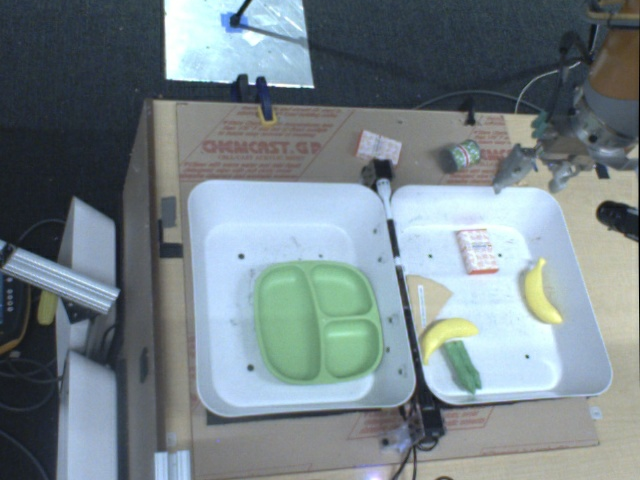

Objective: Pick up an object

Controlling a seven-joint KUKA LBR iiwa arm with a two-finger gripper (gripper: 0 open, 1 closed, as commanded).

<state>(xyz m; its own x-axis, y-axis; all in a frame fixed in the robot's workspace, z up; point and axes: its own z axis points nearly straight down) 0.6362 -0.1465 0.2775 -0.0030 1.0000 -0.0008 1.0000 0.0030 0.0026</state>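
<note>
The right bin (575,268) holds a red and white box (477,251), a yellow banana (542,292) near its right wall, a second banana (448,334) at the front, a green vegetable (462,365) beside it and a tan wedge (430,296). My gripper (535,171) hangs at the upper right, over the back rim of the right bin, well behind the box. Its two fingers (510,168) are spread apart, open, with nothing between them.
A green divided plate (320,320) lies in the left bin (225,228). Behind the bins, the board carries a small can (463,154), a paper card (379,147) and a blue clamp (262,96). Cables run along the back right.
</note>
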